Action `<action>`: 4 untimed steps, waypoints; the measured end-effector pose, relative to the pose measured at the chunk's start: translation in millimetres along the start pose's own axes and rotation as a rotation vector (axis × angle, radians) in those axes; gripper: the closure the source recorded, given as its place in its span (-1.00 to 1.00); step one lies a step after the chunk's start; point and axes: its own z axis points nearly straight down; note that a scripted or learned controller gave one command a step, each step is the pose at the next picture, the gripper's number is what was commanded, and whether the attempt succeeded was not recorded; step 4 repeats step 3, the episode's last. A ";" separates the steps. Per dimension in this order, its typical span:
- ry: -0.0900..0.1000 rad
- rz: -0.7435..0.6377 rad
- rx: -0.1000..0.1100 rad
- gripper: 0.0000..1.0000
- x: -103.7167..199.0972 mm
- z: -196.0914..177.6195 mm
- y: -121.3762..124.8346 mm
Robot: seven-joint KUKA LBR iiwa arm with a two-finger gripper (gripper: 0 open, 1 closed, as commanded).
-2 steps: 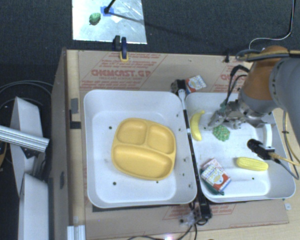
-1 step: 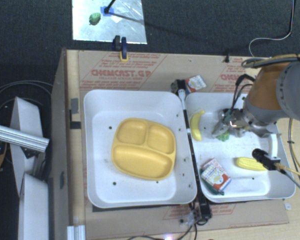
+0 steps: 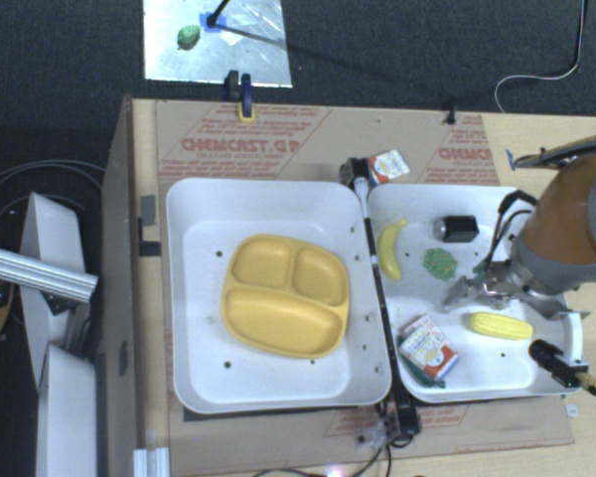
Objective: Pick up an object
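Note:
The right bin point(image 3: 517, 386) holds a yellow banana point(image 3: 388, 248), a green leafy toy point(image 3: 439, 262), a small black block point(image 3: 459, 228), a yellow corn cob point(image 3: 500, 325) and a colourful small box point(image 3: 427, 350). My gripper point(image 3: 474, 290) reaches in from the right and hangs low over this bin. It sits between the green toy and the corn cob, just above the cob's left end. Nothing shows between its tips.
The left bin point(image 3: 204, 366) carries a yellow divided plate point(image 3: 286, 294). A small red and white carton point(image 3: 387, 166) lies on the bench behind the bins. The wall between the two bins point(image 3: 375, 296) runs close to the banana.

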 end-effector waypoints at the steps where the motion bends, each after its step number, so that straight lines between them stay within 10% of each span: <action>1: 0.001 -0.004 -0.003 -1.00 45.6 -0.6 69.2; 2: 0.000 -0.005 -0.005 1.00 45.0 -11.7 70.0; 3: 0.002 -0.005 -0.004 1.00 118.2 -101.5 59.9; 4: 0.002 -0.005 -0.004 1.00 118.2 -101.5 59.9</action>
